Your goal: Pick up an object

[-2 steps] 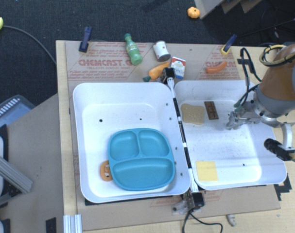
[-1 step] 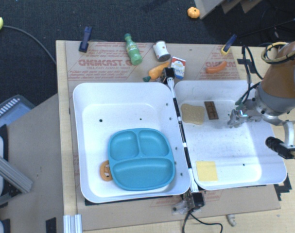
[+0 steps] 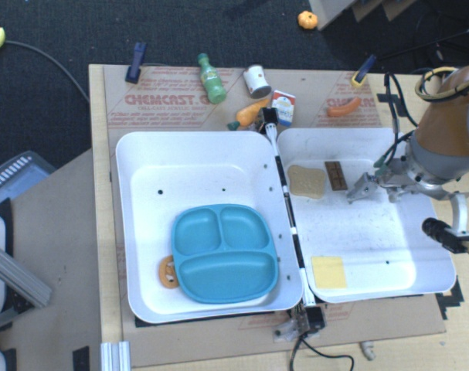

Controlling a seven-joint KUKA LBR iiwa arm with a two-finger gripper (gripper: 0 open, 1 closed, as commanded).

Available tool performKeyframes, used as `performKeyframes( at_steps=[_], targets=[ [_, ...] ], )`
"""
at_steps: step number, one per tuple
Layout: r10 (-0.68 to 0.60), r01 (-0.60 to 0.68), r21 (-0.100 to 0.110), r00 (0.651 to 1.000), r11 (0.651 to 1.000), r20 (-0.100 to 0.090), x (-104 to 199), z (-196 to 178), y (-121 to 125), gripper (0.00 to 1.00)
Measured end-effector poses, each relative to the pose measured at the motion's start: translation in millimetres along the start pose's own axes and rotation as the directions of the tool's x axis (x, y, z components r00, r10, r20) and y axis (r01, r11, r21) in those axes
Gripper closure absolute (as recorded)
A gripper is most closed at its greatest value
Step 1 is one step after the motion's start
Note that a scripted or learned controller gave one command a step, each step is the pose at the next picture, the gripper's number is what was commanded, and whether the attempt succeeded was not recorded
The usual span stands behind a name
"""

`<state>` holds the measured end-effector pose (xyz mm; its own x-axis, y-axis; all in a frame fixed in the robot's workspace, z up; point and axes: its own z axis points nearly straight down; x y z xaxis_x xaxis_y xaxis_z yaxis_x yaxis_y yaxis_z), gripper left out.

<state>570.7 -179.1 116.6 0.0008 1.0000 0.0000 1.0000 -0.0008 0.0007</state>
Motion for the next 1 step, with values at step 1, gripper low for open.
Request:
performKeyframes(
  at_steps=[1],
  targets=[
    [-0.002,0.002,-0.001,1.000,1.000,0.000,63.6,-30.3,16.3,0.00]
  ],
)
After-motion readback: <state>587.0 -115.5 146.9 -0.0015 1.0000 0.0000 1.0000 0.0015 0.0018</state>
